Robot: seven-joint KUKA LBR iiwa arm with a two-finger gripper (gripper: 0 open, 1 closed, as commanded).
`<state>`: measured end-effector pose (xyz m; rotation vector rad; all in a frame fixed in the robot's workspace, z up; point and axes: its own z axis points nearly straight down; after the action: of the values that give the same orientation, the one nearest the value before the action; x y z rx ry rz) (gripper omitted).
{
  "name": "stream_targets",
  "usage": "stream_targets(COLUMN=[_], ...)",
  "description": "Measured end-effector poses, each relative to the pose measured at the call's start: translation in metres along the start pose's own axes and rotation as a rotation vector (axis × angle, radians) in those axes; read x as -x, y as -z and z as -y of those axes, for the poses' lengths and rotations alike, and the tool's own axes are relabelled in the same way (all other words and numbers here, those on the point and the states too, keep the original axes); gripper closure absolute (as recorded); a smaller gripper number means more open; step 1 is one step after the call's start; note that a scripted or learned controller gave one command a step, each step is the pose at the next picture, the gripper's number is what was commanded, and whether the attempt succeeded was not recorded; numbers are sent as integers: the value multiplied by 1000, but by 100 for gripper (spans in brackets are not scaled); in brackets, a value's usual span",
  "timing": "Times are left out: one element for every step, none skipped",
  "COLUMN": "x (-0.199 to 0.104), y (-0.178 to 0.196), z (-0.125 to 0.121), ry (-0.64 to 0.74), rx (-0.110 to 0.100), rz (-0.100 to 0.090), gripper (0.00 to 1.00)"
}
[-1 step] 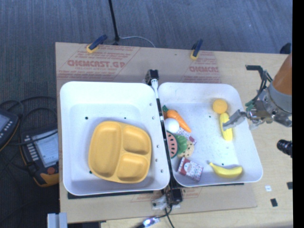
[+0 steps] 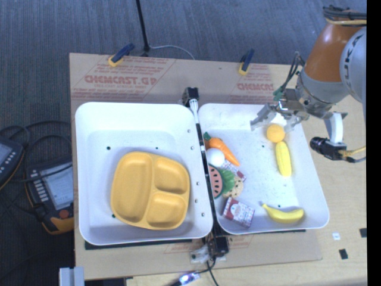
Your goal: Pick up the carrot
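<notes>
Nearest the camera, at the lower right of the frame, a curved yellow plastic banana (image 2: 284, 213) is lying along the front wall of the right shallow white bin (image 2: 309, 177), with a small red and white carton (image 2: 239, 212) just left of it. Above those, a watermelon slice toy (image 2: 215, 180) and a white egg-shaped ball (image 2: 215, 157) are crowding the bin's left wall. In the left white bin (image 2: 89, 159), at the frame's centre left, a yellow 3-compartment plastic tray (image 2: 151, 189) is sitting.

The small orange plastic carrot (image 2: 221, 148) is lying in the right bin's upper left part, touching the egg, its long axis running from upper left to lower right, green top toward the divider. A yellow corn cob (image 2: 283, 158) is standing apart toward the right.

Farther back, the two-finger gripper (image 2: 276, 117) is hovering at the bin's upper right, its grey fingers spread apart and gripping nothing, directly above a small orange ball (image 2: 275, 133). The carrot is lying well to the left of it and slightly lower in the frame, so the coming move is likely calling for a leftward shift. The arm is reaching in from the right edge, its orange band high in the upper right corner, wrist pointing down.
</notes>
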<state>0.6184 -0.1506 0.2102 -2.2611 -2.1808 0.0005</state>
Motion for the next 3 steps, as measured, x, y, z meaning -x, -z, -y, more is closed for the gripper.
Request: stream_targets(x=[55,56,-20], y=[-111,-101,-118], z=[-11,-11,59], ry=[-109,-106,-413], rx=[-2,-4,17], rz=[-7,0,3], gripper=[0,100,100])
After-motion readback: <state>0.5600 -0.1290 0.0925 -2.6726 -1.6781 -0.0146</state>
